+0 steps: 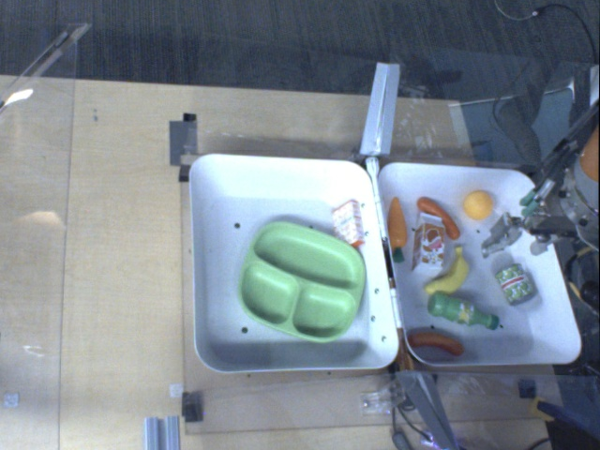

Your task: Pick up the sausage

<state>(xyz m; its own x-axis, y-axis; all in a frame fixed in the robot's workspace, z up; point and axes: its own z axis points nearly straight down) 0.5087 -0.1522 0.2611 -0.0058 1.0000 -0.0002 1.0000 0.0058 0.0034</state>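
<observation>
Sausage point(436, 343) lies in the right bin point(562, 345), flat along the near wall and close to the corner by the divider between the bins. A second sausage-like piece point(439, 216) sits at the far side, between the carrot point(397, 225) and the orange fruit point(478, 204), touching the snack packet point(431, 247). Can't tell which one is meant.

Gripper point(518, 240) hovers over the right part of the same bin, above the can point(515, 284). Its prongs look apart with nothing between them.

Doing it well:
- For the near piece, line the prongs across its short axis and come straight down on the middle.
- The wall sits tight on its near side, so one prong has little room there. The green bottle point(462, 312) lies just beside it on the far side. Likely a tight fit.
- The far piece has more room on its far side, but the packet crowds its near end.

Open room: the bin floor is bare near the right wall and around the can. The middle is crowded by the banana point(450, 275), bottle and packet. The left bin point(216, 251) holds a green tray point(302, 279) and a small wrapper point(349, 221), well apart from the work.
</observation>
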